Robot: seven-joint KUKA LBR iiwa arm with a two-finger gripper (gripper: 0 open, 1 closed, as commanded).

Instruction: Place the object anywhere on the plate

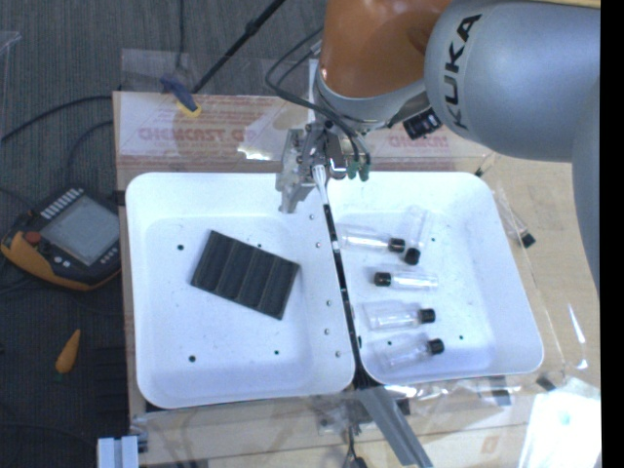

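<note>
Hand [310, 175] hangs over the far end of the seam between the left shallow white bin [161, 359] and the right shallow white bin [487, 217]. I can't tell from this angle whether it's spread or pressed together, and I see nothing clearly gripped. The black ribbed rectangular plate [244, 274] lies flat in the left bin, nothing on it. Five clear plastic vials with black caps [395, 314] lie loose in the right bin, well apart from the plate. My read: placement not done. A vial needs picking, carrying across the seam, and setting on the plate.
</note>
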